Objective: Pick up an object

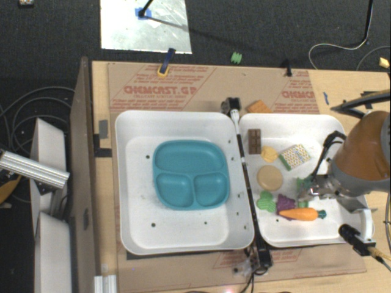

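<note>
The gripper [313, 190] was seen above the carrot [298, 214], at the right bin's [287, 240] four o'clock; its state could not be told.

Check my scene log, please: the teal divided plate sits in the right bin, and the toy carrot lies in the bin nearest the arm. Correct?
One slip. The camera view shows the teal divided plate in the left bin, not the right. The toy carrot does lie in the right bin, nearest the arm.

We took it for a robotics lab, probably: a cardboard-covered bench [201, 84] bearing two white bins [137, 163], loose black cables [36, 108] on dark carpet [49, 35], and an aluminium rail [33, 168] at the left.
</note>
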Robot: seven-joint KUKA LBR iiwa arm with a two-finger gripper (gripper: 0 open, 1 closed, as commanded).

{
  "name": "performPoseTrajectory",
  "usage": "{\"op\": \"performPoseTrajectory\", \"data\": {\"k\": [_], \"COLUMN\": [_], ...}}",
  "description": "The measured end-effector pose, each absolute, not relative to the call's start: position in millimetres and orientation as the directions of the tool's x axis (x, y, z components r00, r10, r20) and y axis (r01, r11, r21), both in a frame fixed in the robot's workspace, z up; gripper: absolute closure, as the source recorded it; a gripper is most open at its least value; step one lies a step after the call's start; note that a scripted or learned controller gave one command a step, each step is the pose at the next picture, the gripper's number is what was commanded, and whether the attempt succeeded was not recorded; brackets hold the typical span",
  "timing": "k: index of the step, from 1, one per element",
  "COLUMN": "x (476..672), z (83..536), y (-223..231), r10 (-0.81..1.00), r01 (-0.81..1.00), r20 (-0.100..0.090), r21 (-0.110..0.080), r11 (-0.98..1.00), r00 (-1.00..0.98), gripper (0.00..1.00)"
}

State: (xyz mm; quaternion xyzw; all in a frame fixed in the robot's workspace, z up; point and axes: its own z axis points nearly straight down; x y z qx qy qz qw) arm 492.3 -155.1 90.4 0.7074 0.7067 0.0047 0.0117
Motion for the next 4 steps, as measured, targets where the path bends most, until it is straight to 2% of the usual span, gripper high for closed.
{"op": "performPoseTrajectory", "data": {"k": [1,2,3,4], "x": [556.3,590.3,591.0,590.8], "z": [90,89,101,100], "y": [-155,-192,-191,-191], "r10": [1.0,1.0,1.0,1.0], "r01": [1.0,1.0,1.0,1.0], "r20": [-0.005,-0.002,-0.005,-0.005], "r21": [0.014,0.009,0.015,0.015], "r11": [0.006,0.004,0.006,0.006], "r00": [-0.006,-0.004,-0.006,-0.006], "gripper": [0.0,0.0,1.0,0.0]}}
